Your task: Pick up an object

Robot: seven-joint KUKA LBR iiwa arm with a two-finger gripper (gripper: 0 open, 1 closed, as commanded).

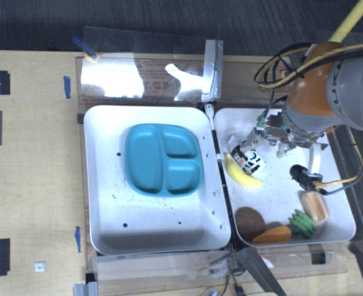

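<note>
In the right bin (pixel 341 227) lie a yellow banana (pixel 243 175), a brown round fruit (pixel 249 221), an orange carrot (pixel 273 234), a green leafy piece (pixel 302 222) and a tan bun-like piece (pixel 315 206). My gripper (pixel 248 154) reaches down from the grey wrist (pixel 298 128) into the bin's upper left part, just above the banana's upper end. A small black-and-white patterned piece (pixel 254 161) sits right at the gripper's tip, touching the banana. Whether it is held is not visible.
The left bin (pixel 107 214) holds a blue divided plate (pixel 164 159). Yellow and black cables (pixel 280 66) loop above the wrist, and a black cable end (pixel 301 174) hangs over the right bin. A metal divider (pixel 212 73) stands behind the bins.
</note>
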